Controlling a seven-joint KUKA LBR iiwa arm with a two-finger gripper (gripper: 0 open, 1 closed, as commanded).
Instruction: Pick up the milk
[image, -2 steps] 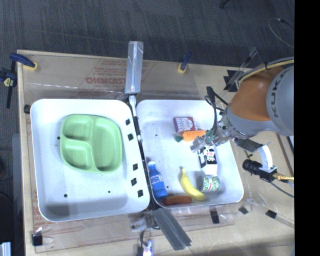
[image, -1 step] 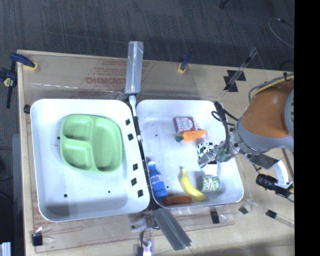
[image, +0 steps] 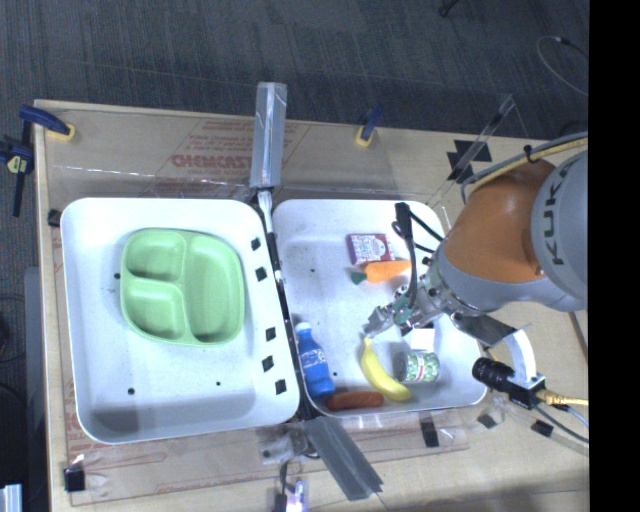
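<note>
milk carton by right bin's far wall — tool near banana.

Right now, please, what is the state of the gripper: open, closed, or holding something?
Gripper: cannot be told. It is low in the right bin, above the banana and beside the can.

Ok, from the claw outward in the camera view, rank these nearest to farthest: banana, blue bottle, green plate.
1. Banana, just below the claw in the right bin.
2. Blue bottle, at that bin's left wall.
3. Green plate, over in the left bin.
</note>
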